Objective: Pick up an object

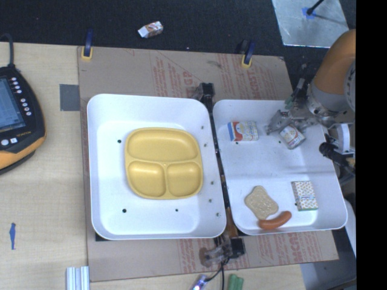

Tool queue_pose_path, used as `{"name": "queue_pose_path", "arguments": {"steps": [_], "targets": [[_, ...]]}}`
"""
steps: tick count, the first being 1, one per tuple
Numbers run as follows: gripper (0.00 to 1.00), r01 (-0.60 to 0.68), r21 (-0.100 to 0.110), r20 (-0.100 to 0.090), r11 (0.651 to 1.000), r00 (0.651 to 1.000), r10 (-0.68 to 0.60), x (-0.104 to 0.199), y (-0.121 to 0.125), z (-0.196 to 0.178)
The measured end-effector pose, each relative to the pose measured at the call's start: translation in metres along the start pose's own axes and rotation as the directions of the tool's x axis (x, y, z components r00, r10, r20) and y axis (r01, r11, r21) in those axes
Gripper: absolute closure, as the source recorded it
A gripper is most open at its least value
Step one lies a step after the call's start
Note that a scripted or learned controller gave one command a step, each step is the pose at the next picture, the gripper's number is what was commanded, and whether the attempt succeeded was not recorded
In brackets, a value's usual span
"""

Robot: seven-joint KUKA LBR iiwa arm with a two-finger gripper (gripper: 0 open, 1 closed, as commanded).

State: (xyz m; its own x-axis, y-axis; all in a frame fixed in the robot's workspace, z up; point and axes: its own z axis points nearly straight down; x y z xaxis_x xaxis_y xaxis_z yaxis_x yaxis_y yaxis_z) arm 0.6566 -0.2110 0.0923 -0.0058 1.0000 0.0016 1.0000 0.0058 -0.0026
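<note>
Over the right bin (338,222), the arm's jaws (289,127) hang low above a small can (292,137); their opening is unclear.

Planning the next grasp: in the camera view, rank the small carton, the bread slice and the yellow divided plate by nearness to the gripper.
From the gripper:
1. Small white carton with blue and red print, right bin's upper left.
2. Tan bread slice, right bin's lower part.
3. Yellow divided plastic plate, middle of the left bin.
</note>
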Motion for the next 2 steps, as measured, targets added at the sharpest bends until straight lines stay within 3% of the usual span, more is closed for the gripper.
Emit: {"name": "queue_pose_path", "arguments": {"steps": [1, 2], "targets": [[0.0, -0.001, 0.002, 0.001, 1.0, 1.0, 0.001, 0.028, 0.0, 0.0], [0.0, -0.004, -0.002, 0.002, 1.0, 1.0, 0.004, 0.002, 0.0, 0.0]]}}
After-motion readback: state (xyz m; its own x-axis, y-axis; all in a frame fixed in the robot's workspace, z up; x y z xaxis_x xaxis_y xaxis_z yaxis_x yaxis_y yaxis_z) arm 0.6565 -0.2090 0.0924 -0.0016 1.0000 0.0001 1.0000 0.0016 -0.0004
